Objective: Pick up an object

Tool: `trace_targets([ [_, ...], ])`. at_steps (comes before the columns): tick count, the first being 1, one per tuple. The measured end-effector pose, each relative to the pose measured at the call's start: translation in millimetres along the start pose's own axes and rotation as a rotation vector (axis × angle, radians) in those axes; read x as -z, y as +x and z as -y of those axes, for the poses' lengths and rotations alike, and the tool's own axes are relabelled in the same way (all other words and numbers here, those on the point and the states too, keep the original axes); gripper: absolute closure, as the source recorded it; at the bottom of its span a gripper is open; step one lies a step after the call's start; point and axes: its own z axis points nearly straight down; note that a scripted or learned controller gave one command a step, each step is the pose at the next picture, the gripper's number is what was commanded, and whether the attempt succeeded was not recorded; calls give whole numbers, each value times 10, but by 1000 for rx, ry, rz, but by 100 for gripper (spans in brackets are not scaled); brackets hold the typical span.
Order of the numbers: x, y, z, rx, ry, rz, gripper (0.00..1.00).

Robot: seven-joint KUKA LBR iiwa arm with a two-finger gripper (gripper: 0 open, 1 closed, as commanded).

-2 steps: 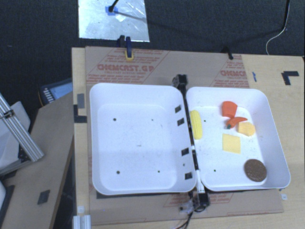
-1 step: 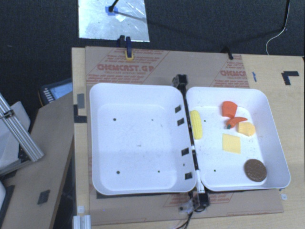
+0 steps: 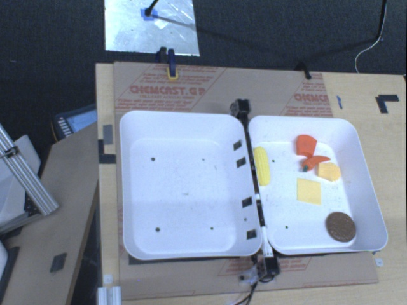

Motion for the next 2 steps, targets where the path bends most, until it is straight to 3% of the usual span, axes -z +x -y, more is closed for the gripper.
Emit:
trace_targets([
  [2,0,0,0,0,0,0,100],
])
